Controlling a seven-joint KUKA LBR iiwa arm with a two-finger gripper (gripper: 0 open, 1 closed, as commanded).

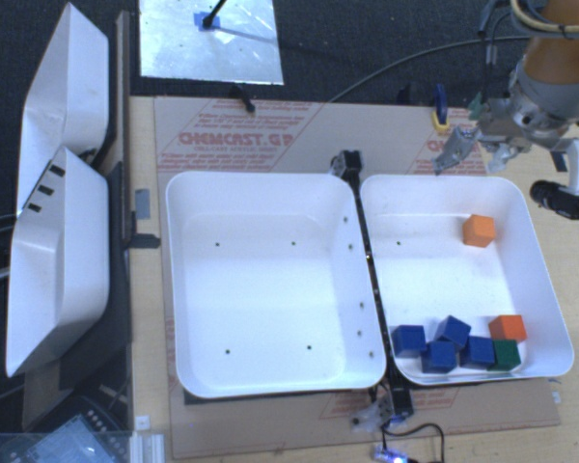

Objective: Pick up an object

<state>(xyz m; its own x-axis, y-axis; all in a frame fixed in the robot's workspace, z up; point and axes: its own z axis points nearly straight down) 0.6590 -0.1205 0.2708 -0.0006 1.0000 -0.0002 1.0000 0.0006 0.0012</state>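
The right bin (434,201) holds the loose cubes. An orange cube (479,231) lies alone near its far right corner. Along the near wall sit several blue cubes (453,331), a second orange cube (508,328) and a green cube (506,355), packed close together. My gripper (478,150) hangs above the far rim of the right bin, under the orange wrist band (560,61). It is up and to the left of the lone orange cube, well apart from it, and nothing shows in its grasp.
The left bin (188,258) adjoins the right one along a dark divider (367,258). Spare white bins (63,210) lean at the far left. A shiny metal sheet (210,27) lies at the back. Black cables (405,66) run behind the bins.
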